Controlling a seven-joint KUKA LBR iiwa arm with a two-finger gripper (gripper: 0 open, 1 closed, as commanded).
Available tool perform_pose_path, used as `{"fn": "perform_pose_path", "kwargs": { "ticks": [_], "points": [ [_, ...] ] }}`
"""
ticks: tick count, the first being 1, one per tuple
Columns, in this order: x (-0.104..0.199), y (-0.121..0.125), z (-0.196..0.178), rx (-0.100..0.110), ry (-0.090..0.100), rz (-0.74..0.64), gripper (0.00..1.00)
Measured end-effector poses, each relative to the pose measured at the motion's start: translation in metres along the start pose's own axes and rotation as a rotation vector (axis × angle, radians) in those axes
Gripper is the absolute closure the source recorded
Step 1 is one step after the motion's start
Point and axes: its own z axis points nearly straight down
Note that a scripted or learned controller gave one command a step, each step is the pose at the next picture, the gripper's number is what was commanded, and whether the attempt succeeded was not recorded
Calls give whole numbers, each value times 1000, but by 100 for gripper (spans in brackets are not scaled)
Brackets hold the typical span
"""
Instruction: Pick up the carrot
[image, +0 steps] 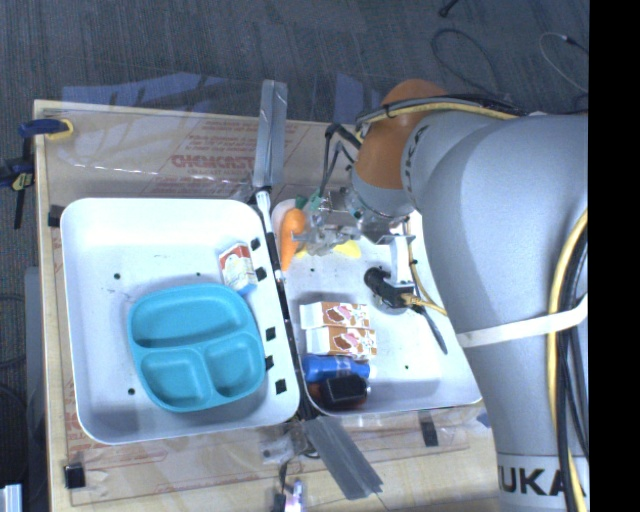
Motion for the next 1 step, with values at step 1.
{"fn": "perform_pose_path", "kwargs": {
  "ticks": [1],
  "points": [
    [55,-20,-132,-9,1,-569,100]
  ]
}}
